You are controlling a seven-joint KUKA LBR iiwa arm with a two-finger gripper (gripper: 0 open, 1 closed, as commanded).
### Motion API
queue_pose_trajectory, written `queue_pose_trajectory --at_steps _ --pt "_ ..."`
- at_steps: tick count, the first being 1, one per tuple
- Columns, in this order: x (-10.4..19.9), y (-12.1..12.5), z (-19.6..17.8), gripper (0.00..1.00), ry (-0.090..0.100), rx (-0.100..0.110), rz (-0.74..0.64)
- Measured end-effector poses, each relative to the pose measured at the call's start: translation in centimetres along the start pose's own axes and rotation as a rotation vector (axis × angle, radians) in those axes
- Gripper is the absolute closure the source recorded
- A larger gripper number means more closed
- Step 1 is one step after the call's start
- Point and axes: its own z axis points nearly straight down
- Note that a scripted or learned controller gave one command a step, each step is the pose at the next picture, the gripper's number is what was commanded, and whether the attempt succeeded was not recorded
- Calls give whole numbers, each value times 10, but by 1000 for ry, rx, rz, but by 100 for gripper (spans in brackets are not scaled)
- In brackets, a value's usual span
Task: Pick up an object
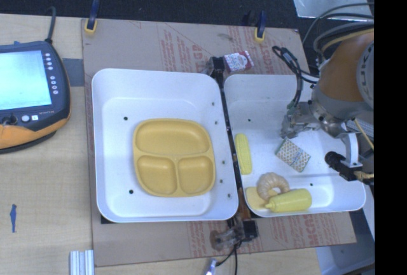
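**Arm low in the right bin, packet just beside the pincer**

At three o'clock of the view, the arm [343,76] bends down into the right bin [254,92]. Its pincer [294,127] sits low over the bin floor, toward the middle of that bin; whether it is apart or together I cannot tell, and nothing shows between its tips. A small patterned packet [292,155] lies tilted on the floor just at five o'clock of the pincer, close to it, though contact cannot be made out.

Along the bin's nine o'clock wall lies a corn cob [243,153], lengthwise. At the bin's six o'clock edge a shrimp [272,184] curls, touching a yellow bottle [289,201] lying on its side just below it.

The left bin [108,140] holds a yellow divided plate [173,157], flat at its centre, three compartments facing up.

On the surface [44,204], at nine o'clock of the view, rests a pendant [28,95] with a lit screen. A small wrapper [236,62] lies at twelve o'clock, between the bins' far corners.
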Motion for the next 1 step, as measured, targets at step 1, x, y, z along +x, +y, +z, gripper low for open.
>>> queue_pose_trajectory --at_steps 1 --pt "55 -20 11 100 -1 0 -4"
